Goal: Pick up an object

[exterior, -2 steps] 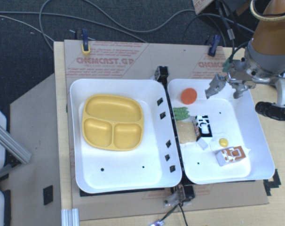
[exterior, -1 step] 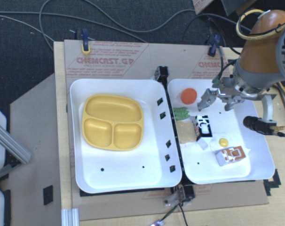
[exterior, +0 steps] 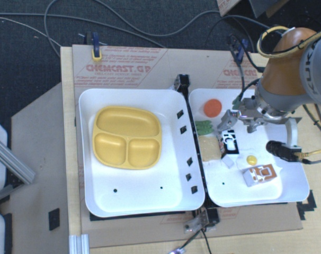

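Note:
My gripper (exterior: 239, 123) hangs over the back half of the right bin (exterior: 287, 192), open, with nothing between its fingers. Just below it lies a black-and-white item (exterior: 230, 142) beside a tan flat piece (exterior: 209, 144). An orange ball (exterior: 213, 108) and a green item (exterior: 203, 127) lie to the gripper's left. A small yellow piece (exterior: 251, 160) and a white-and-orange box (exterior: 260, 174) lie toward the bin's front.
The left bin (exterior: 150, 194) bears a yellow divided plate (exterior: 127, 137). A black divider (exterior: 190, 136) with clips runs between the bins. The arm's orange band (exterior: 287, 62) and cables (exterior: 287, 150) stand over the right bin's right side.

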